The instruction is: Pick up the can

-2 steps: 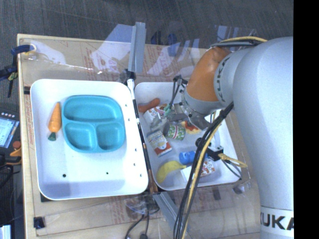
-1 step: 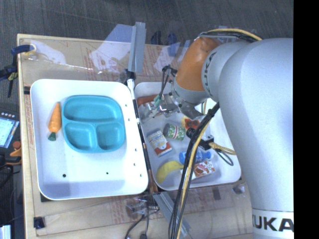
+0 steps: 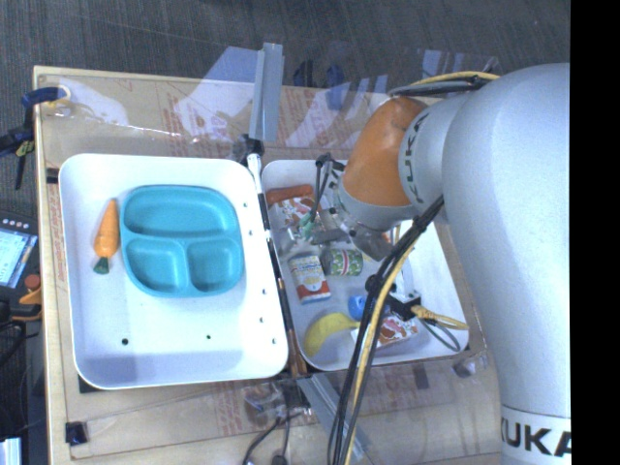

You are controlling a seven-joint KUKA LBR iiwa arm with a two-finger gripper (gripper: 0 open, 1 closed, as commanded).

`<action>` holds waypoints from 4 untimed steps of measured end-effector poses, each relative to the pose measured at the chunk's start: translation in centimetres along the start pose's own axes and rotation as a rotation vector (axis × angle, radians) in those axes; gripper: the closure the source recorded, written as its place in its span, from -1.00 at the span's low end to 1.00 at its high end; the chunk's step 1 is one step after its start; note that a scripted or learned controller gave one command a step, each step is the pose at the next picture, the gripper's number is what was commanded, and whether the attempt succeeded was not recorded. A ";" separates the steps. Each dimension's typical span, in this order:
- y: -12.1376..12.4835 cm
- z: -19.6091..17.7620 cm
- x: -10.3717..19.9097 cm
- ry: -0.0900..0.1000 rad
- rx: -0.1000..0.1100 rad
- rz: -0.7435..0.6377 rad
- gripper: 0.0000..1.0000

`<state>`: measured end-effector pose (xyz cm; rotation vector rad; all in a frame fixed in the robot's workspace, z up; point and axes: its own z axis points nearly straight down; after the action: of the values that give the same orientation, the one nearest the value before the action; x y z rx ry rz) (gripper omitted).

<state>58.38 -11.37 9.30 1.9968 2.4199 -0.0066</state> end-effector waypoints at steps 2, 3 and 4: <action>-0.3 -0.1 -0.1 -0.002 -0.002 -0.126 -1.00; -0.3 -0.9 0.1 0.002 0.001 -0.131 1.00; -0.4 -0.9 0.0 0.000 0.001 -0.131 -1.00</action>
<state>58.03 -11.46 10.20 1.8355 2.5463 -0.0084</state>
